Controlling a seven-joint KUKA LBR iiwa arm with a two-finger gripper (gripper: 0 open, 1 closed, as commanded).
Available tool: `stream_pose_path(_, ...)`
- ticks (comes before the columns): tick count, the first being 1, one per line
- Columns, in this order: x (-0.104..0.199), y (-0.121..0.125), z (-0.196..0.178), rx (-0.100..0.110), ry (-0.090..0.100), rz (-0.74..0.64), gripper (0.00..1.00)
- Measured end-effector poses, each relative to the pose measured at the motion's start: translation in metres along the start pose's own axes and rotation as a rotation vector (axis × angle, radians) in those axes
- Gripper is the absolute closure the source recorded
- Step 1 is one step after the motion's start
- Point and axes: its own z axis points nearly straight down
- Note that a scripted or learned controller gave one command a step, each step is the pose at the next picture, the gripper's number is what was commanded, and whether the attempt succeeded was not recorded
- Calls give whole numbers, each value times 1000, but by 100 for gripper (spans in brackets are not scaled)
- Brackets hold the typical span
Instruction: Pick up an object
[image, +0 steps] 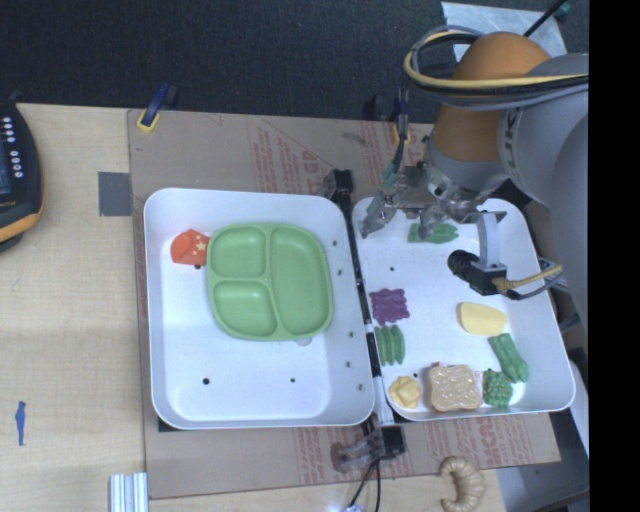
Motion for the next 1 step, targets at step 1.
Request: stream_pose_path(1, -61, 16, -3, -3, -3, 11, 0)
